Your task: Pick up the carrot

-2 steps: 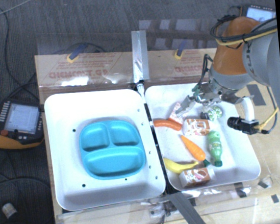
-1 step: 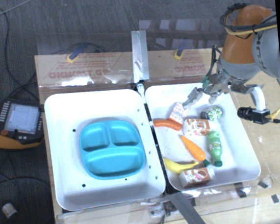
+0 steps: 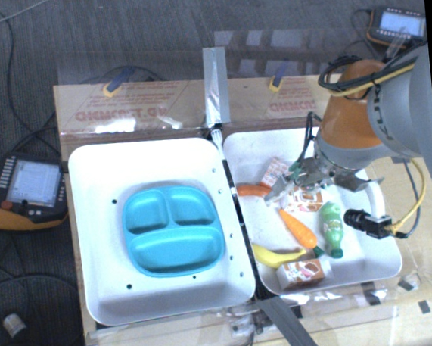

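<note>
Reaching: the arm (image 3: 362, 116) comes in from the right, its gripper (image 3: 301, 174) low over the right bin (image 3: 362, 268).
Jaws: I cannot tell how they stand; the wrist hides them from above.
Carrot: the carrot (image 3: 300, 229) lies flat just below the jaws, slanting down and away from them, apart from the gripper.
Neighbours: a green bottle (image 3: 332, 229) just right of the carrot, a banana (image 3: 276, 255) past its lower end, a brown packet (image 3: 302, 273) below that, a small printed carton (image 3: 305, 198) right under the jaws.
Progress: nothing is lifted; closing on the carrot and raising it are, by my reading, left to do.
Surface: smooth white bin floor, crowded.
Room: left bin (image 3: 106, 293) holds a blue divided plate (image 3: 173, 229); cardboard behind, dark carpet, cables around.
</note>
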